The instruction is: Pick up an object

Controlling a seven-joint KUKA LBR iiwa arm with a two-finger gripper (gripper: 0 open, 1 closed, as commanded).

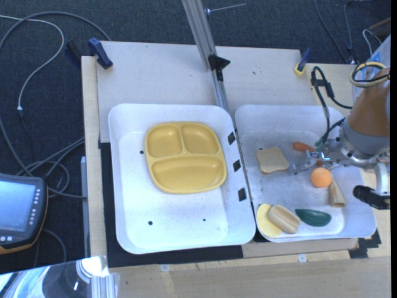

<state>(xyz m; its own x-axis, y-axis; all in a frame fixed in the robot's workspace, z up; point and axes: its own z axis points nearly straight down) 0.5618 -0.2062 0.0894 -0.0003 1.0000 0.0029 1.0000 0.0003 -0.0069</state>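
Beside a smooth orange ball (321,177), metal jaws (304,166); grip state unclear.

Arm (371,113): grey body with a broad orange band above the wrist.
Wrist: pale grey, rounded collar beneath the orange section.
Hand (305,164): slim metal-grey fingers with a small red and green detail near their base.
Cables: black cable looping beside the arm; a yellowish ring on top.

Blue clamps (99,52), cables (37,61), tablet (18,210)
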